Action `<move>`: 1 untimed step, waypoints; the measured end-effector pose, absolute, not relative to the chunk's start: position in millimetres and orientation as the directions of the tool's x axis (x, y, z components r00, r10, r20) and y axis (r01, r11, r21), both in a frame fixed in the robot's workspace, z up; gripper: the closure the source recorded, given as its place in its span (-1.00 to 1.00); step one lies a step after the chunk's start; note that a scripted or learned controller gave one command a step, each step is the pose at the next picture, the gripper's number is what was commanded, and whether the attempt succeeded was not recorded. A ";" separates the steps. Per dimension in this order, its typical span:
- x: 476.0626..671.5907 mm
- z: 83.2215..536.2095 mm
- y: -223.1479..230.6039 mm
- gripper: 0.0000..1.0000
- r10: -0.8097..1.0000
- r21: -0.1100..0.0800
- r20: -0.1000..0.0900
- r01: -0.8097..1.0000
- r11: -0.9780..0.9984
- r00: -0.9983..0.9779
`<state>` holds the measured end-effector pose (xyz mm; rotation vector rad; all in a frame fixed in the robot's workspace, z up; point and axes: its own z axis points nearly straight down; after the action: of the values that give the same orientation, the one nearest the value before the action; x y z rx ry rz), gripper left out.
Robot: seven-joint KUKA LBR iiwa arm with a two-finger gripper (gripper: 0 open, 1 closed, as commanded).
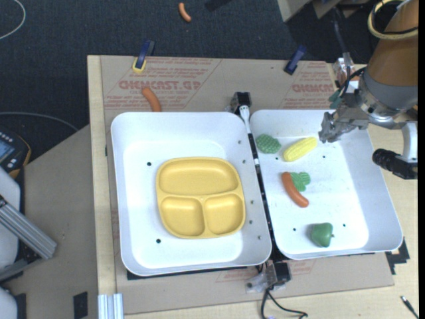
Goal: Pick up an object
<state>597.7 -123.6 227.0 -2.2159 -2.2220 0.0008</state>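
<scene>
The right bin [372,198] holds a yellow corn cob [299,149], a ridged green vegetable [268,143], a carrot with a green top [295,187] and a green pepper [321,234]. My gripper [329,134] hangs over the bin's back part, just right of the corn cob's end. Its fingers are small and dark against the bin, and nothing shows between them.
The left bin [126,178] carries a yellow divided tray [199,197]. An orange sausage-like piece [152,99] lies on the cardboard behind it. Blue clamps [141,56] [294,60] hold the board's back edge. Another orange piece [184,11] lies on the dark floor.
</scene>
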 end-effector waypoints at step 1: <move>568.1 215.9 -81.6 1.00 1.000 -0.005 0.003 1.000 0.003 -0.003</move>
<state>568.1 -81.6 215.9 -2.2138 -2.2213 0.0019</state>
